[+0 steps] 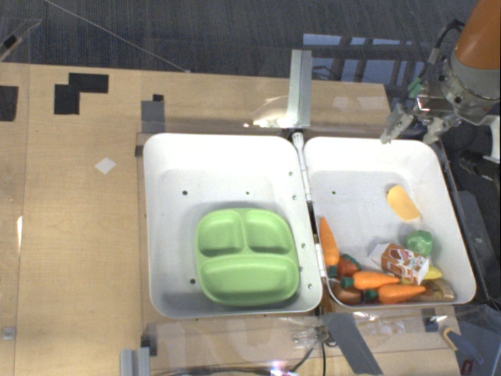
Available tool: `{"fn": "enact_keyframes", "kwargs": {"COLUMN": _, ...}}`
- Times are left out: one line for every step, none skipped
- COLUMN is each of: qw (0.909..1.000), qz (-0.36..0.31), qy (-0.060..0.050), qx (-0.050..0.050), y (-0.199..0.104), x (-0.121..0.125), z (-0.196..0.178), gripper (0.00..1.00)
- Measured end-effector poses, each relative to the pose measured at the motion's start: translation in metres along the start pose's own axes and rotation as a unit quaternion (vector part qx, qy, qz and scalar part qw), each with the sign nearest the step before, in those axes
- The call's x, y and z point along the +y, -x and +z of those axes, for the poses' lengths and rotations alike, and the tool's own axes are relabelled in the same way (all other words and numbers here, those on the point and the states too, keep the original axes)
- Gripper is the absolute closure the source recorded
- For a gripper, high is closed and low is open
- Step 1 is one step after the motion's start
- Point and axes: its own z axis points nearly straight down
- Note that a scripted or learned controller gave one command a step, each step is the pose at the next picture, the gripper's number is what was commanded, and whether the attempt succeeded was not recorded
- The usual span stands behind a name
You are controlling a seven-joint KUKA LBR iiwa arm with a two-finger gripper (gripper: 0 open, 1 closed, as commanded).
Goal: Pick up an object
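Step in hand: the approach, by my reading; the arm (479,41) sits at the far right corner of the right bin (356,167), above its rim, with nothing yet taken.
Pincer: the gripper (409,125) hangs with its 2 fingers spread apart and bare, holding nothing.
Best target: the yellow piece (403,202) lies alone on the open floor of the right bin, nearest the gripper and well apart from the pile, so I judge it the easiest pick.
How to take it: come straight down over it with the fingers straddling its narrow width, and close only once low; its rounded surface may squirt out of a shallow pinch.
Left bin (180,171): smooth white plastic, shallow, with rounded corners.
Green tray (246,255): matte plastic with 3 compartments, lying flat in the left bin; too broad and low for a finger grip.
Pile: crowded into the near corner of the right bin, touching one another, so a grab there risks a wall or a neighbour.
Carrots (383,283): orange, tapered, glossy toy shapes.
Printed packet (403,262): boxy, red and white.
Green lump (420,242): small and knobbly.
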Motion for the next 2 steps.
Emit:
{"fn": "enact_keyframes", "kwargs": {"qw": 0.9997, "qz": 0.024, "qy": 0.0, "qx": -0.001, "y": 0.076, "x": -0.068, "z": 0.057, "gripper": 0.0}}
{"fn": "enact_keyframes", "kwargs": {"qw": 0.9999, "qz": 0.01, "qy": 0.0, "qx": 0.0, "y": 0.066, "x": -0.102, "z": 0.163, "gripper": 0.0}}
